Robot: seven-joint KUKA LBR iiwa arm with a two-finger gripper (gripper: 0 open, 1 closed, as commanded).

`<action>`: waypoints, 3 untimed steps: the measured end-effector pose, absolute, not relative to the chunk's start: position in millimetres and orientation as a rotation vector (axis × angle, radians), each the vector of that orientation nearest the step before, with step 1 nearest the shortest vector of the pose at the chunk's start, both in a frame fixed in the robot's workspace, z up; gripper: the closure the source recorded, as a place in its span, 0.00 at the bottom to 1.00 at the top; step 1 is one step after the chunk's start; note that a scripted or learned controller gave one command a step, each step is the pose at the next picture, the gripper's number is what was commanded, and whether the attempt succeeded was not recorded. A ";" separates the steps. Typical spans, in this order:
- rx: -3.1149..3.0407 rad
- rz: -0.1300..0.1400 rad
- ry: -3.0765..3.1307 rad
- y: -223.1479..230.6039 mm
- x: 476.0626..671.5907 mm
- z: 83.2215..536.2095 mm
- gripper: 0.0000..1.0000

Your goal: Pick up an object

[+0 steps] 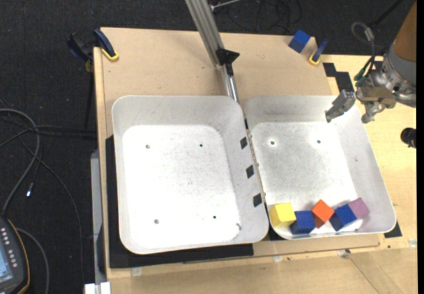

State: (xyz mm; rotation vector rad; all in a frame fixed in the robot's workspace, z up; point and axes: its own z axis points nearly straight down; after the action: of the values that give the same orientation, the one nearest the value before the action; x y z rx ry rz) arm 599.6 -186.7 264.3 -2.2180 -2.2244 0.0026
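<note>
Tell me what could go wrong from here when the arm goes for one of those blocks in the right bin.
1. The yellow block, two blue blocks, orange block and purple block sit packed together, so the fingers may not fit between them or may knock neighbours.
2. They lie against the right bin's near wall, which could block a finger.
3. The gripper, open, is at the far rim, so it must travel across the bin.

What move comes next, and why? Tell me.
Probably carry the gripper, open at the right bin's far right rim, toward the near edge: the yellow, orange, purple and two blue cubes all cluster there.
</note>
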 end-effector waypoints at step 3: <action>-2.220 -0.005 -2.228 -110.3 627.2 166.1 0.00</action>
State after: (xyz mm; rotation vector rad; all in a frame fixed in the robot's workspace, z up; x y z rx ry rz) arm 627.2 -110.3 166.1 -2.2204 -2.2279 -0.0046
